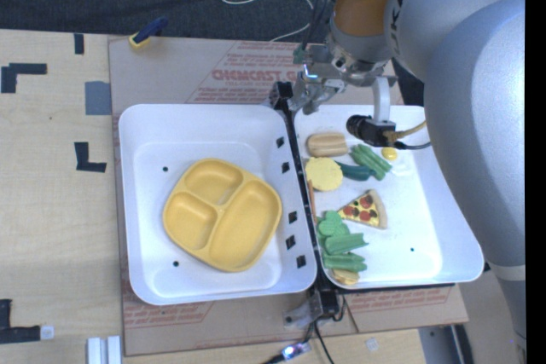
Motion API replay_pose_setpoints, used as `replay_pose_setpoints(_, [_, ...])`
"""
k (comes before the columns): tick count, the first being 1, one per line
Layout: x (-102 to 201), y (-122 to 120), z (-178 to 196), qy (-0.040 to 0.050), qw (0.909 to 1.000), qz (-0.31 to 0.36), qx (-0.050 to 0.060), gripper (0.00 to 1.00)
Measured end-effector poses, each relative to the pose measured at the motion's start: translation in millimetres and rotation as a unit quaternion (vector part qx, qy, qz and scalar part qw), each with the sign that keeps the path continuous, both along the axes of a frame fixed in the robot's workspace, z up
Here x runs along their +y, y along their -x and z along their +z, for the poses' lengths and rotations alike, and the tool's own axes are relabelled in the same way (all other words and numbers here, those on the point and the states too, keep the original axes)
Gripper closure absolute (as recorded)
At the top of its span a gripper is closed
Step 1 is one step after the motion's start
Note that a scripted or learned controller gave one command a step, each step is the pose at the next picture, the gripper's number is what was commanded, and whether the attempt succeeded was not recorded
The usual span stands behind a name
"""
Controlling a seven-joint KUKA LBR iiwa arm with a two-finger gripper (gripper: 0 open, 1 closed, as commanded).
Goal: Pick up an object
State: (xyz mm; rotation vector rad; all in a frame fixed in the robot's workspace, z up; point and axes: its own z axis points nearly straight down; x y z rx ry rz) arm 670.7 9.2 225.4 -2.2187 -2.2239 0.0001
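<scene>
- From the camera above the bench, the arm (pixel 461 21) reaches in from the right, and its gripper (pixel 309 91) hangs over the far end of the divide between the two bins.
- How far the gripper is open cannot be told, and nothing can be seen in its hold.
- The left bin (pixel 141 209) holds a yellow divided plate (pixel 223 213), lying flat.
- The right bin (pixel 444 243) holds toy food near its left wall: a bread roll (pixel 326 144), a yellow round piece (pixel 324 174), green beans (pixel 370 159), a pizza slice (pixel 365 210) and green leafy pieces (pixel 339 236).
- Both bins rest on a cardboard sheet (pixel 196 72).
</scene>
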Motion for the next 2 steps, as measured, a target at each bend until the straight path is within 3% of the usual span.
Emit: replay_pose_setpoints(2, [0, 8, 9, 0.0000, 1.0000, 0.000, 0.000, 1.00])
